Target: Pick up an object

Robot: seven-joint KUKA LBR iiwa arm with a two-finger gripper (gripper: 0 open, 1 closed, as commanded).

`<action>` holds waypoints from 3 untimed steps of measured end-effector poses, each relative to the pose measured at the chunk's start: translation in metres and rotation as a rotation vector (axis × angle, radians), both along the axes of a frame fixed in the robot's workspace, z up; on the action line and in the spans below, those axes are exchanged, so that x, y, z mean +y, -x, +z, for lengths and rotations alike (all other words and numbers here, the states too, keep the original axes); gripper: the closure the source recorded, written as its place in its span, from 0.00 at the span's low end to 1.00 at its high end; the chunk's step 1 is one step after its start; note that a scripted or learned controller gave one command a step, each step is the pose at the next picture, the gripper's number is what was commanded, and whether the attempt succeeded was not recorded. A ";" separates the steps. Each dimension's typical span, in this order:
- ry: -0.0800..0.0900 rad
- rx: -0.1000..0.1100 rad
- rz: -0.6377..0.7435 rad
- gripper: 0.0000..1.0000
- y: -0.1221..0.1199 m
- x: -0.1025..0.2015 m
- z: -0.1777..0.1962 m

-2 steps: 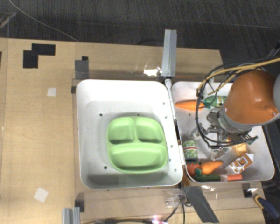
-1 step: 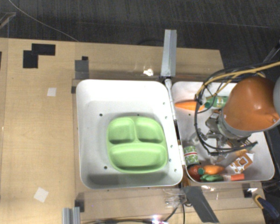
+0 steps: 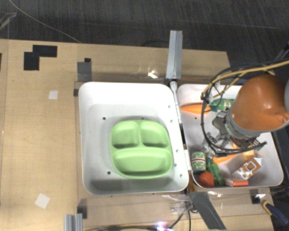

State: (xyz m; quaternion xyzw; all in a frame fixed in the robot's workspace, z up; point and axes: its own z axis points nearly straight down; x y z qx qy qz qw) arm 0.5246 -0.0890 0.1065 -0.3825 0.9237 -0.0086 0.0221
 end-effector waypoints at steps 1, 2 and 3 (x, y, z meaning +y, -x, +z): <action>0.013 0.034 0.396 1.00 -0.038 -0.042 0.094; 0.010 0.038 0.397 0.00 -0.037 -0.041 0.092; 0.016 0.033 0.387 0.00 0.033 -0.036 -0.016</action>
